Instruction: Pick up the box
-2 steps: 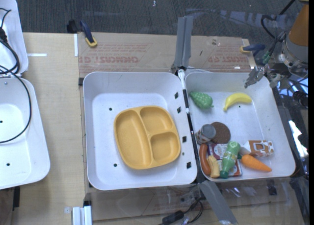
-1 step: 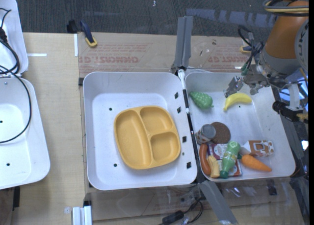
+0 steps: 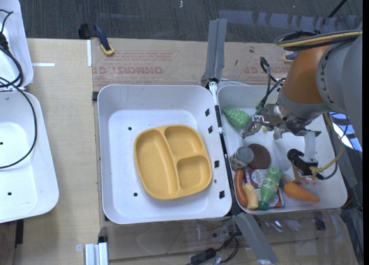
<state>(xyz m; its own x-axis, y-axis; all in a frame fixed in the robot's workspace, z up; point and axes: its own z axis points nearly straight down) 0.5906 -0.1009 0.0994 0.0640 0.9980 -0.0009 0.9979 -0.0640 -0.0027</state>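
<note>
Box (image 3: 253, 176) lies apart from jaws, lower in view.

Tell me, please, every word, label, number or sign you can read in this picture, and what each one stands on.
Red print on the cardboard sheet behind the bins: large letters, seen upside down and mirrored, not surely readable.
Small white mark on the dark carpet: looks like "3", too small to be certain.
Colourful packet in the right bin: printing too blurred to read.
Yellow divided plate: no text.
</note>
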